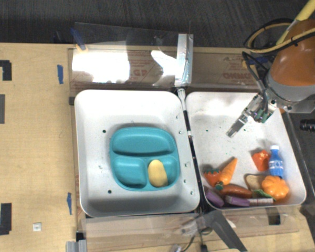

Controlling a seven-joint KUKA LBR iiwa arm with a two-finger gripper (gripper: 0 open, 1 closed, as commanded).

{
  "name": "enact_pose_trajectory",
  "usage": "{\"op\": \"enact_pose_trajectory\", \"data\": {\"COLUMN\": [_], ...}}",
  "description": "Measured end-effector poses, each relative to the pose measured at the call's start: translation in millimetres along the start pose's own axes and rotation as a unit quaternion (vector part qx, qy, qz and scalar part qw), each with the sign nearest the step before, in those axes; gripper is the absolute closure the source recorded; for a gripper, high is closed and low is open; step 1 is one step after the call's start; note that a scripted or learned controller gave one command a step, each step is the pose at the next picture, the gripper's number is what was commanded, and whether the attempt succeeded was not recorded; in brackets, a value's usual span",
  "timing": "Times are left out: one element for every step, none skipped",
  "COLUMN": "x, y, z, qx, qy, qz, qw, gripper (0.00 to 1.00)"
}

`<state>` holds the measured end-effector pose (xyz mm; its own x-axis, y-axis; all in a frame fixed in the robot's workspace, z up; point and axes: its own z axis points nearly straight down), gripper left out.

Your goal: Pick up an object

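Note:
My gripper (234,130) hangs over the upper middle of the right bin (215,109), pointing down-left, with nothing between its fingers that I can make out. Below it, along the bin's front, lie toy foods: a carrot (228,170), a red pepper (260,159), a blue bottle (275,162), an orange pumpkin (275,187), a purple eggplant (216,197) and a brown piece (236,190). The gripper is well above and apart from all of them.
The left bin (89,114) holds a teal divided tray (121,140) with a yellow lemon-like piece (157,172) in its lower right compartment. A clear plastic sheet (131,56) stands behind the bins. Cables (262,35) loop by the arm at top right.

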<state>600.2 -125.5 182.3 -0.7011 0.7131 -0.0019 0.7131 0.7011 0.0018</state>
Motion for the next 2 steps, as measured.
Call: {"op": "enact_pose_trajectory", "data": {"x": [-18.8, 30.7], "y": [-2.4, -75.9], "z": [-52.9, 23.3], "qx": [-0.002, 0.0], "qy": [-0.003, 0.001], "qz": [-0.072, -0.201], "qw": [0.9974, 0.9795], "gripper": [0.0, 0.0]}}
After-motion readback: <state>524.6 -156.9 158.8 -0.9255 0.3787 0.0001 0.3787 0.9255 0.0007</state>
